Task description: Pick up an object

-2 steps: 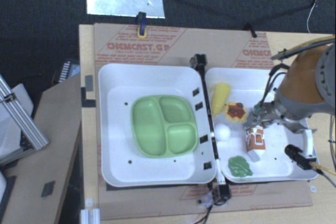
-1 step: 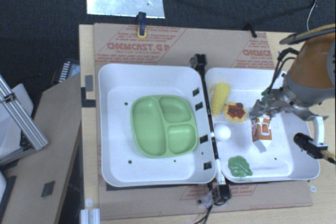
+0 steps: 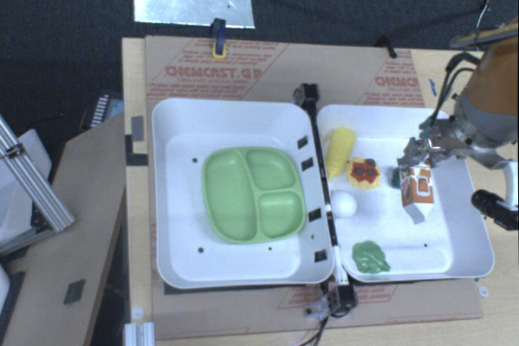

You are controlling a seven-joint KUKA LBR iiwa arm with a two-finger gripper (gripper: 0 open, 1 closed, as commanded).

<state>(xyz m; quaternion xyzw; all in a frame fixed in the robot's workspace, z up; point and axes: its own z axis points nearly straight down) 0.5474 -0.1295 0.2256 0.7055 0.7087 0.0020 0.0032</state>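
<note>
In the right bin point(image 3: 466, 251), an orange and white carton point(image 3: 418, 192) lies near the middle right. My gripper point(image 3: 418, 158) hangs right over the carton's upper end, and I cannot tell whether it touches it. A small teal item point(image 3: 396, 177) peeks out just left of the carton. Further left sit a yellow oblong piece point(image 3: 339, 150), a red and yellow toy food point(image 3: 365, 173) and a white ball point(image 3: 344, 205). A green leafy piece point(image 3: 371, 257) rests near the bin's front edge.
The left bin point(image 3: 174, 174) holds a green divided plate point(image 3: 251, 194). A black divider with clips point(image 3: 318, 174) runs between the bins. The grey arm with its orange band point(image 3: 491, 89) comes in over the right bin's right rim.
</note>
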